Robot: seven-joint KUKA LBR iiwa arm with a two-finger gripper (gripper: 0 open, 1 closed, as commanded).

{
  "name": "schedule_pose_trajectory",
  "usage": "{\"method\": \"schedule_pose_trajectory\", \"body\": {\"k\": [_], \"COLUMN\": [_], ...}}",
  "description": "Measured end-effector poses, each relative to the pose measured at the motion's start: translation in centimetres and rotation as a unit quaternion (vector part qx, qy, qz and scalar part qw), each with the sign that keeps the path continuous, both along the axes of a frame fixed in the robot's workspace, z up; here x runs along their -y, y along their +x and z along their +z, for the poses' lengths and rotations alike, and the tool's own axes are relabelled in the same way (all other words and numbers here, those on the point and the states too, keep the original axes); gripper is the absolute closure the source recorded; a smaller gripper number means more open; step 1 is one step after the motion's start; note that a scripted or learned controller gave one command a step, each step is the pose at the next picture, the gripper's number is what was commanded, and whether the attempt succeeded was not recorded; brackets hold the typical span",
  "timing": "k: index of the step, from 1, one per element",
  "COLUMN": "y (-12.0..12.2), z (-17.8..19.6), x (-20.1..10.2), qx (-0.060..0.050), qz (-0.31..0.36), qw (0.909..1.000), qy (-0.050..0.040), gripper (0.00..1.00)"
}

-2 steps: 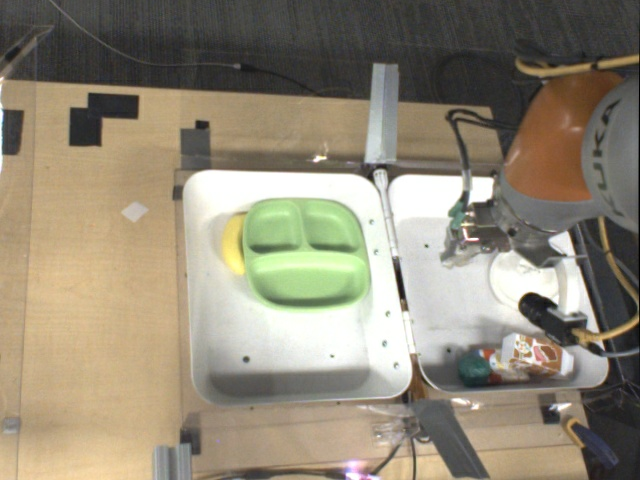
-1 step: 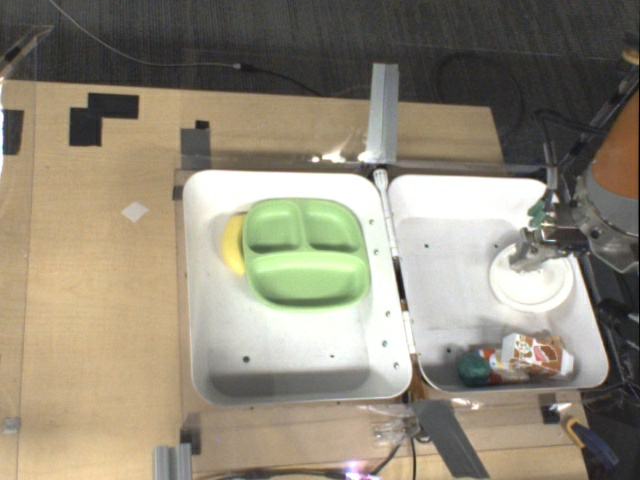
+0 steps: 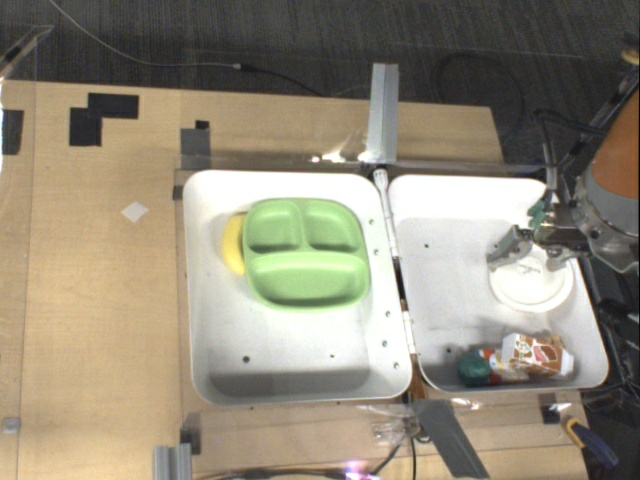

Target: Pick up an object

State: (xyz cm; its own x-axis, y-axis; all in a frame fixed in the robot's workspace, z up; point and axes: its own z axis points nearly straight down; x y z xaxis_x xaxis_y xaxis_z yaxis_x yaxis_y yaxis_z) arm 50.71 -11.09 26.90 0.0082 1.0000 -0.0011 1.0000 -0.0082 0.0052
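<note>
We saw the grey arm with its orange band (image 3: 615, 168) reaching in from the right edge, its wrist bent down over the right-hand shallow white bin (image 3: 450, 338). The two-finger gripper (image 3: 528, 248) hung at the far right part of that bin, directly above a flat round white lid-like disc (image 3: 530, 286). One metal finger (image 3: 505, 251) stretched out to the left of the wrist, towards the middle of the bin, and sat just above the disc's upper left rim. We could not tell whether the claw was spread or closed, and we saw nothing clearly between its fingers.

Along the near wall of the same bin lay a small white bottle with a red-and-brown label and a dark green cap (image 3: 515, 360), on its side, cap pointing left, apart from the disc.

In the left-hand white bin (image 3: 290, 368), a light green plastic divided plate (image 3: 303, 251) with three compartments rested in the far half. A yellow object (image 3: 233, 245) peeked out from under the plate's left edge, touching it.
</note>
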Motion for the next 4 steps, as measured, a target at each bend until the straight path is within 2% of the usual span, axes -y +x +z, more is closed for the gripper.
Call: {"method": "schedule_pose_trajectory", "body": {"k": [1, 2, 3, 4], "y": [-2.0, -1.7, -1.4, -1.9], "z": [-13.2, -18.0, -16.8, -8.4], "x": [-2.4, -1.8, -1.7, -10.6], "qx": [-0.002, 0.003, 0.007, -0.001], "qz": [0.005, 0.01, 0.01, -0.008], "qw": [1.0, 0.9999, 0.9999, 1.0], "qy": [0.0008, 0.0007, -0.0013, 0.001], "gripper": [0.0, 0.0, 1.0, 1.0]}}
